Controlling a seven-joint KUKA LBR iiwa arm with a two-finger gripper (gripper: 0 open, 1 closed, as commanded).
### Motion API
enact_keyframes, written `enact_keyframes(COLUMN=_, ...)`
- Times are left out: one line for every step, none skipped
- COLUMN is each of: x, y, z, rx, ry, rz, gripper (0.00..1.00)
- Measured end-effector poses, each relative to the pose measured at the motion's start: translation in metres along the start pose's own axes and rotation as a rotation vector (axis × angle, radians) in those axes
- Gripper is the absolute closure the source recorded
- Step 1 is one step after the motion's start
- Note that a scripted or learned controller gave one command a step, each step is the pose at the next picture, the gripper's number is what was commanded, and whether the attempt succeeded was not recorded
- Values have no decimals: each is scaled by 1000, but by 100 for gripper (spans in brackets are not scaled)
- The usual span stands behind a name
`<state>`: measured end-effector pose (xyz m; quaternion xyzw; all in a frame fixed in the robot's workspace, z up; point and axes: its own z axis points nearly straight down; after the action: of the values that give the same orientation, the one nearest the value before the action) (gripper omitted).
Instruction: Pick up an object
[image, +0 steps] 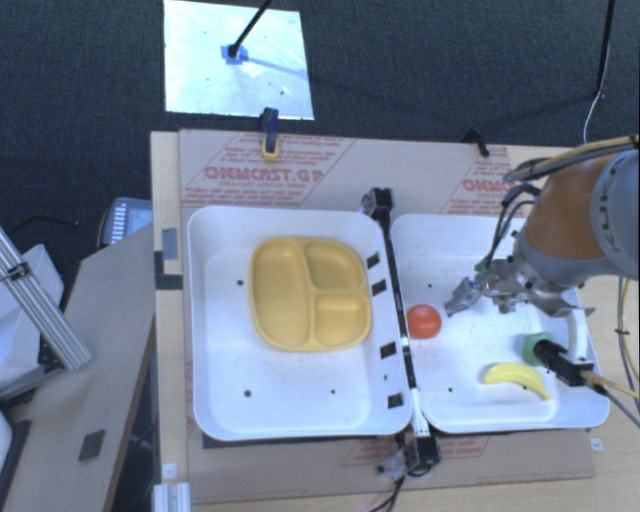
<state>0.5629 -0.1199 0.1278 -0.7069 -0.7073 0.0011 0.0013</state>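
A small orange-red ball (424, 321) lies in the right-hand white bin (450, 415), close to that bin's left wall, a little right of the frame's centre. Lower right of it, near the bin's bottom edge, lies a yellow banana (516, 379), well apart from the ball. Just above the banana's right end sits a small green object (532, 346), partly covered by a black part of the arm. The left-hand white bin (225, 400) holds a yellow divided plate (308, 293) with three compartments, lying flat in the middle of that bin. A black strip (393, 300) runs between the two bins where their walls meet. Both bins rest on a tabletop (330, 165) covered by a sheet with red lettering. The grey arm with its orange band (565, 215) enters from the right side of the frame and reaches over the right bin. Its end effector (462, 297) sits just up and to the right of the ball, near it but not touching, with bare bin floor between them. The fingers point down and left toward the ball; nothing sits between them, and how far apart they stand cannot be told from this angle. Nothing lies between the ball and the end effector.
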Motion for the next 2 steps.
enact_keyframes(x=-4, y=1, z=43, rx=-9, ry=-8, rz=3, gripper=0)
enact_keyframes(x=-2, y=2, z=32, rx=-7, ry=-3, rz=3, gripper=100)
